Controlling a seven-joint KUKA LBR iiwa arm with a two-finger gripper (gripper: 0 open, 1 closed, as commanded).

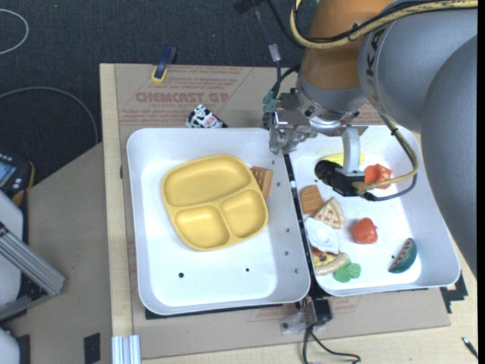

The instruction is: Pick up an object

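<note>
- Where the two white bins meet at their far edge, the end effector (286, 133) hangs below the grey arm's orange band (345, 32); I cannot tell its opening or whether it grips anything.
- Just left and nearer the camera: a yellow divided plate (214, 200) in the left bin (151, 249), a brown cracker (262, 179) touching its rim.
- Right and nearer: the right bin (432, 241) holds toy food, including a pizza slice (330, 214), a red tomato (364, 230) and a watermelon wedge (404, 255).

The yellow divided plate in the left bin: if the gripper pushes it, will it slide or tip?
The yellow divided plate lies flat and low in the left bin, so it would probably slide rather than tip. It looks like stiff, light plastic. Its wide, shallow rim may be hard to pinch.
</note>
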